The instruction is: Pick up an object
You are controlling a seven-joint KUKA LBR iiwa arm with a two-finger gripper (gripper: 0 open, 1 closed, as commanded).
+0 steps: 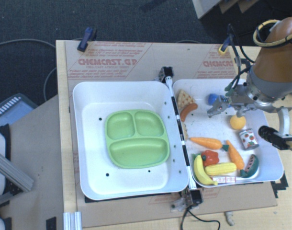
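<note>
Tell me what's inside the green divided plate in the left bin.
Nothing lies in the green plate; all three compartments show bare. It sits flat in the left bin, hiding the bin floor beneath it.

The two white bins (88, 128) looked like smooth, slightly glossy plastic, and the green divided plate (136, 140), well left of the pincer (227, 107), had a matt plastic finish. The toy foods just below the pincer, such as the corn (220, 168), seemed shiny moulded plastic, while the bench (131, 61) beneath was brown printed cardboard.

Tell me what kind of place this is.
Probably a robotics lab or test bench. A robot arm reaches over two white bins clamped on a board; one holds toy food like a banana and corn, the other a green plate. Cables trail across dark carpet.
</note>
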